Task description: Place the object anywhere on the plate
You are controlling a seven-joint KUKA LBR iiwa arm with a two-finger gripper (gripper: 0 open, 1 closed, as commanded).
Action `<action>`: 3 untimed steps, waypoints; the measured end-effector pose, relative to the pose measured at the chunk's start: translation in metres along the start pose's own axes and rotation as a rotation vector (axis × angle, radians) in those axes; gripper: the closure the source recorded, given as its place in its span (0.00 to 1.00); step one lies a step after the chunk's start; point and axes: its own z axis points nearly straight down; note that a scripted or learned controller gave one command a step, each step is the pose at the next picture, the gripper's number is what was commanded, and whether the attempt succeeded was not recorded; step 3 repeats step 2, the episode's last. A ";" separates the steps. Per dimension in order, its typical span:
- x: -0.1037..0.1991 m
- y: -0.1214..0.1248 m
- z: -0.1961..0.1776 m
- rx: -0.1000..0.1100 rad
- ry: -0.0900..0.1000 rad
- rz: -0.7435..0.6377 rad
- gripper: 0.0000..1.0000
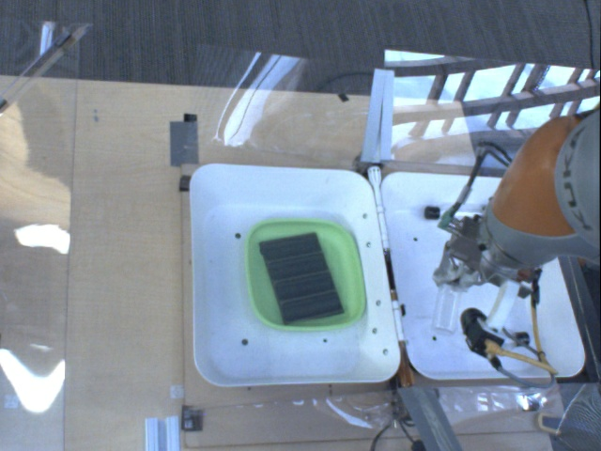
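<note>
arm (554, 181) nearest my lens over the right bin (413, 346), claw (449, 285) pointing down at its floor, i can't tell its state, dark block (300, 277) lying flat on the green plate (258, 294) in the left bin (216, 346), well apart from the claw
</note>
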 end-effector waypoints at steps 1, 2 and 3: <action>0.078 -0.010 0.000 0.001 0.000 -0.101 1.00; 0.078 -0.010 0.000 0.000 0.000 -0.101 0.00; 0.078 -0.010 0.000 0.000 0.000 -0.101 0.00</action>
